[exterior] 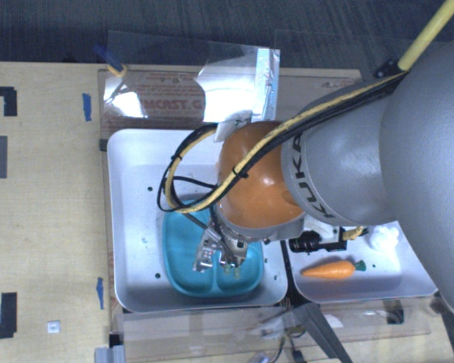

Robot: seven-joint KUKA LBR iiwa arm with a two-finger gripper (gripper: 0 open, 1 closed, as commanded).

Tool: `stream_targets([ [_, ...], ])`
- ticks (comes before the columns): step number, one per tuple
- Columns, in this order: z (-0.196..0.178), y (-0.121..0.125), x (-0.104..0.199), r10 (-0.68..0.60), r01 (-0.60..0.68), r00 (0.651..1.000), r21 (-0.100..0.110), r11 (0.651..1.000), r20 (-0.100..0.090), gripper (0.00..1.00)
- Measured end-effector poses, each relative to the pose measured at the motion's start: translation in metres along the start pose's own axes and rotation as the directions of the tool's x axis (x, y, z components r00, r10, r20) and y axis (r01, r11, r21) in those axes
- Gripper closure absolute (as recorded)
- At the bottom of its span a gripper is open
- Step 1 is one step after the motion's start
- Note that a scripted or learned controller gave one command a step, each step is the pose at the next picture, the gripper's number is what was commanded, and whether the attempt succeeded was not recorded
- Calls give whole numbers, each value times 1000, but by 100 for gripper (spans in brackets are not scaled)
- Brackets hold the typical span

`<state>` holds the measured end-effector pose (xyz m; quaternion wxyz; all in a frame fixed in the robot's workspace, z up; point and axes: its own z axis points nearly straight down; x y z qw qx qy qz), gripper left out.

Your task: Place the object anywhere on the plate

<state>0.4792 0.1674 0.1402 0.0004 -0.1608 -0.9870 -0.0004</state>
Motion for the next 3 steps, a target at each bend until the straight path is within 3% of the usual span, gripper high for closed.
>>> stream_targets([
  [1,-4,-71,-24,-93,93,996,1,996,1,100],
  [2,-4,-70,-24,-95,95,995,0,995,0,0],
  [3,-15,-69,-25,-94,94,996,-3,996,5,100],
])
